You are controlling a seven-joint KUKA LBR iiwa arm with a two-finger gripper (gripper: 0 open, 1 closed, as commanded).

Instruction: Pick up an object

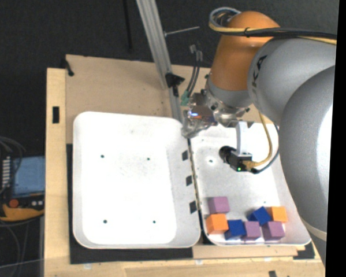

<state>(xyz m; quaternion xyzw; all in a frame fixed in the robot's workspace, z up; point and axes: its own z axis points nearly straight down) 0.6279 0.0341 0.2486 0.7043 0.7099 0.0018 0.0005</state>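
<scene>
Seven small purple, orange and blue cubes (235,228) sit clustered in the shallow white bin (257,188), well apart from our claw (194,120). Nothing is lifted yet; we cannot tell whether the claw is spread.

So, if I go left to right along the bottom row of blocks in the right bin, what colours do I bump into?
You'd meet the orange block, blue block, purple block, then the second purple block.
</scene>
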